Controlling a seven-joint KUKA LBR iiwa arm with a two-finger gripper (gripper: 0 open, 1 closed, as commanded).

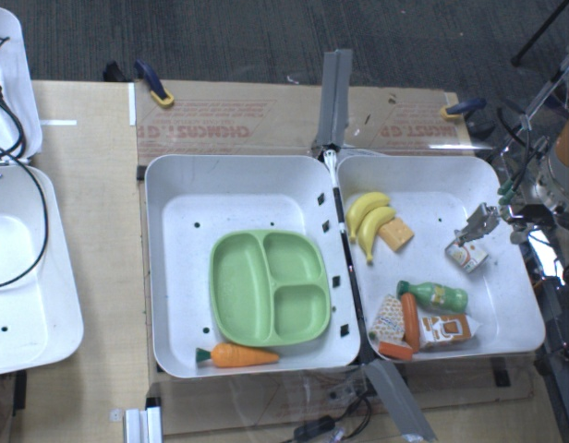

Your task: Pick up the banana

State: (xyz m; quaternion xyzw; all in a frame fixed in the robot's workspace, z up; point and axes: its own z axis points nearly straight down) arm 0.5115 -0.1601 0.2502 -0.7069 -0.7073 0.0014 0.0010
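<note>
Carrot (238, 355) lies nearest, left bin. Banana (369, 217) sits upper-left in right bin (515, 335), touching a tan block (395, 235). Pincer (476, 226) hovers right of it; spread cannot tell. Best approach: move left, grasp across the curve.

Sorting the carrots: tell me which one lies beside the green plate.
The big carrot in the left bin, just below the green plate; the other carrot lies in the right bin.
</note>
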